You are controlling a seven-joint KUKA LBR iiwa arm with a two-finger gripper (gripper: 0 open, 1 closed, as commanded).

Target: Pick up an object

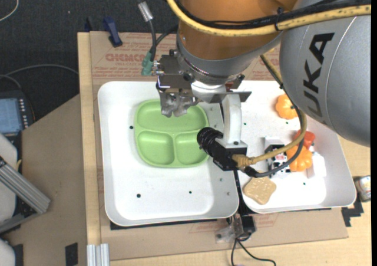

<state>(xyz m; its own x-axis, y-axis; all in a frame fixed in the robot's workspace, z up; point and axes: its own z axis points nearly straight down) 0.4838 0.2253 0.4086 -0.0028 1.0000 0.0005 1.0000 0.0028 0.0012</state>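
Note:
A light green divided plate [168,141] lies in the left white bin [159,206], towards its right side. My gripper [176,107] hangs over the plate's far rim, at or just above its upper compartment. The big grey and orange arm [235,5] covers the back of both bins. In the right bin [330,194] lie a tan toast-shaped piece [260,189] at the front, an orange and red toy [300,154] in the middle, and a small orange object [284,106] at the back.
A black cable bundle [215,148] loops from the wrist across the wall between the bins, over the plate's right edge. A white upright part [233,120] of the tool stands just right of the plate. Cardboard [94,82] surrounds the bins.

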